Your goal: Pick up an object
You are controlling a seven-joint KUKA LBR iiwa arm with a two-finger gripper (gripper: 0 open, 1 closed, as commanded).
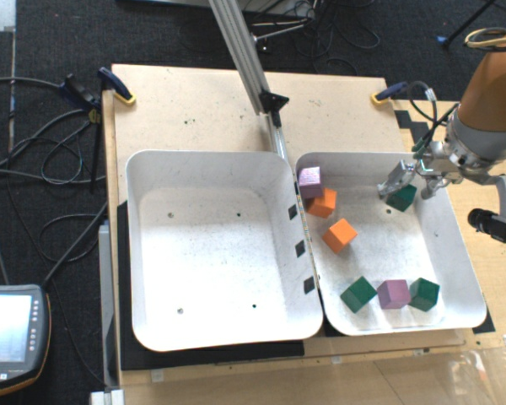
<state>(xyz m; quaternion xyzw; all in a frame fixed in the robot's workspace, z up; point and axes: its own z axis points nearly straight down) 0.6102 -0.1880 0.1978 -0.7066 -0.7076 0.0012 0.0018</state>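
Green and solid, a small dark cube (pixel 401 197) sits between the fingers of my claw (pixel 407 181), closed on it over the right-hand shallow white bin (pixel 455 251). I judge the grip made; whether it has cleared the bin floor is unclear.

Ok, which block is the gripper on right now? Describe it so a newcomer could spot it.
Look in the right-hand shallow white bin, at its far right part under the arm's gripper. The dark green cube sits there between the fingers, alone, well away from the two green cubes along the near edge.
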